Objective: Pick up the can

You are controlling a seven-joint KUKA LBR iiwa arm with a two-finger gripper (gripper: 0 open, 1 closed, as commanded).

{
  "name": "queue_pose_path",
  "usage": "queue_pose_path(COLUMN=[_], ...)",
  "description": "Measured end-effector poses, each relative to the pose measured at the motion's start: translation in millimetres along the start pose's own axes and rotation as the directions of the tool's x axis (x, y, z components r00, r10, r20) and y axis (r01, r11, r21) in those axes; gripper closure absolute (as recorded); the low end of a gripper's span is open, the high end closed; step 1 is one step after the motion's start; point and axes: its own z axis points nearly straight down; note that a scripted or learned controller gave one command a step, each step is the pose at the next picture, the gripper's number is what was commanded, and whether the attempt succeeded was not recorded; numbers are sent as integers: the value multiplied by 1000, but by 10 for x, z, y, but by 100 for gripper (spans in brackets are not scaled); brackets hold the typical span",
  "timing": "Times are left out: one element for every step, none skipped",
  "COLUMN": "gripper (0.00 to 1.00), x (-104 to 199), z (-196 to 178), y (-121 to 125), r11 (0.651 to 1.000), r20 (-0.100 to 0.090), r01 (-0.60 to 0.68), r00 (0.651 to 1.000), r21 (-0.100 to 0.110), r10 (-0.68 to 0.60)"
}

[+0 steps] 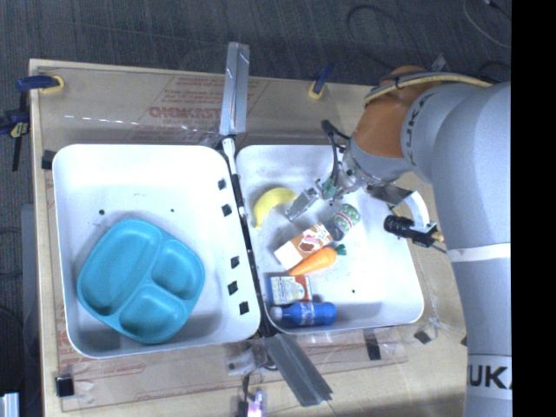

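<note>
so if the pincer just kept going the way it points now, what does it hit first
The pincer points down and toward the left of the view. Going straight on, it would likely meet the yellow banana first, though depth is unclear and it might touch the bin floor sooner. The can lies off that line.

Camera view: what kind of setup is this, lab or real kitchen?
Most likely a robot lab test bench, not a kitchen. Two shallow white bins sit side by side on a taped board held by clamps, the right one holding toy food such as a carrot and banana, with a grey industrial arm reaching in.
</note>
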Motion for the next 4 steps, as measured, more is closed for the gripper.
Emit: queue_pose_path(gripper=[0,0,0,0], x=[90,144,284,208], z=[-3,-1047,-841,-228], y=[-148,-291,-544,-434], r11=[961,957,950,954], r20=[-2,2,-1,17], r01=[277,291,313,299], r00=[961,957,950,954], r21=[0,-1,1,-10], r10=[-277,-291,-313,-299])
